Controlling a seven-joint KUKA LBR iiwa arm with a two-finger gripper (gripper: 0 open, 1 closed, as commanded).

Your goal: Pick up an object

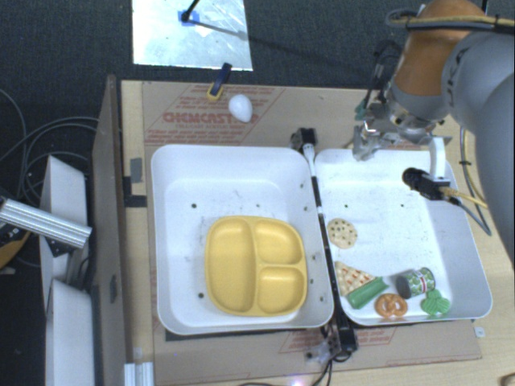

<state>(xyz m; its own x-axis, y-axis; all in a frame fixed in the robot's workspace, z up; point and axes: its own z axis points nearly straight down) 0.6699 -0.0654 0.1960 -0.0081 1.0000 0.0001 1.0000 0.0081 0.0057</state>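
The right bin (451,215) holds a round cookie (342,232) near its left wall. Along its front edge lie a pizza slice (352,277), a green pickle (366,293), a pretzel (391,305), a small green-labelled can (415,281) and a green leafy piece (435,303). My gripper (364,145) hangs over the far left corner of the right bin, well away from all of these, and nothing shows in it. The grey arm with its orange band (426,55) comes in from the upper right.
A yellow divided plate (256,264) lies in the left bin (185,183). Behind the bins, a white egg (240,107) and a small blue-and-yellow item (218,81) rest on the cardboard. A black clip (304,139) sits where the bins meet. Cables trail at left.
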